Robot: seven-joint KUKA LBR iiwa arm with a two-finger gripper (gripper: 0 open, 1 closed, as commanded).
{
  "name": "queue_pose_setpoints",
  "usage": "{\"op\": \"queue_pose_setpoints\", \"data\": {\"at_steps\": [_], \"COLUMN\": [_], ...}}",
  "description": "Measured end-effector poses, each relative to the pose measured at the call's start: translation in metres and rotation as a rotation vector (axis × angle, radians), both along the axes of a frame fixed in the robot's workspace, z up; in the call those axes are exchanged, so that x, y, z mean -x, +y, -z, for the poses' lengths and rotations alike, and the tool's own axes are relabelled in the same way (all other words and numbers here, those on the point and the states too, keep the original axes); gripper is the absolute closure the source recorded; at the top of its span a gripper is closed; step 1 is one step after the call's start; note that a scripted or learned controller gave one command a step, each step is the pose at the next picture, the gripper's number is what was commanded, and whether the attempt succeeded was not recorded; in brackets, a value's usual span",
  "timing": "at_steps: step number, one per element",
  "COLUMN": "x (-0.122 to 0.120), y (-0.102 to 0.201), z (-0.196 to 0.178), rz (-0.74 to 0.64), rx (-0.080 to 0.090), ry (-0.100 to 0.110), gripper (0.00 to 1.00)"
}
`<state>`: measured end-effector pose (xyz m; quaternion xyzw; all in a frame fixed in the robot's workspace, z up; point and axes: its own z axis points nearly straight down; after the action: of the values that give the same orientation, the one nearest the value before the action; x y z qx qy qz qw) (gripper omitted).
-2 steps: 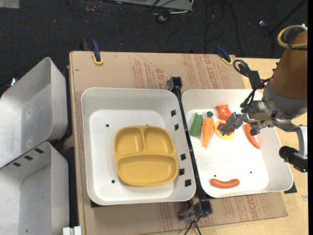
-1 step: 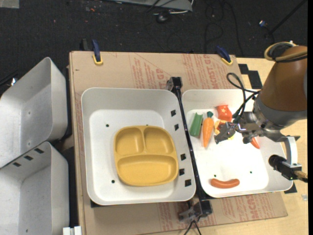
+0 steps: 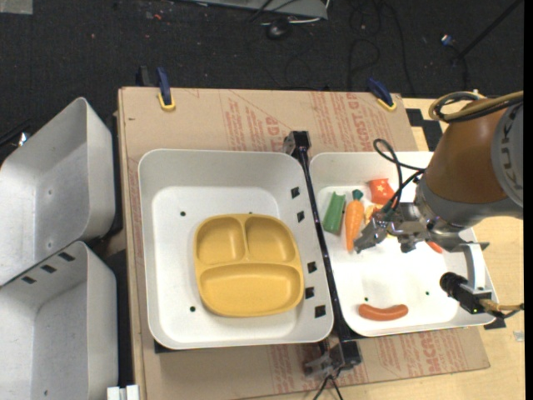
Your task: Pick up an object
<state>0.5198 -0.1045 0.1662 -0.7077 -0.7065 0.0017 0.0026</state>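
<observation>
The gripper (image 3: pixel 372 233) hangs low in the right bin (image 3: pixel 416 161) with its fingers spread apart and nothing between them, its tips just beside a carrot (image 3: pixel 354 217). A green piece (image 3: pixel 335 211) lies left of the carrot, a red piece (image 3: pixel 381 190) above, and a sausage (image 3: pixel 383 311) near the front wall. The left bin (image 3: pixel 166 173) holds a yellow divided plate (image 3: pixel 247 265).

We see two bins (image 3: pixel 158 182) of smooth white plastic, faintly glossy; the tray (image 3: pixel 248 265) is yellow plastic with a soft sheen; the bench (image 3: pixel 241 111) looks like matt brown cardboard, printed in red; the carrot (image 3: pixel 354 219), the green piece (image 3: pixel 335 211) and the sausage (image 3: pixel 383 311) look like smooth toy plastic; the arm (image 3: pixel 475 169) has a glossy orange shell; the gripper (image 3: pixel 366 238) looks like dull grey metal.
</observation>
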Motion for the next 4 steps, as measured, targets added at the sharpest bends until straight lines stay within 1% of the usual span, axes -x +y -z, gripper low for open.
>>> {"op": "queue_pose_setpoints", "data": {"at_steps": [1, 2, 3, 4], "x": [0.004, 0.003, 0.0, -0.003], "y": [-0.008, -0.007, -0.001, -0.011], "z": [0.06, 0.046, -0.015, -0.064], "rz": [0.001, 0.002, -0.005, -0.004], "rx": [0.0, 0.001, 0.002, 0.004], "ry": [0.0, -0.006, -0.011, -0.013], "gripper": [0.0, 1.0, 1.0, 1.0]}}
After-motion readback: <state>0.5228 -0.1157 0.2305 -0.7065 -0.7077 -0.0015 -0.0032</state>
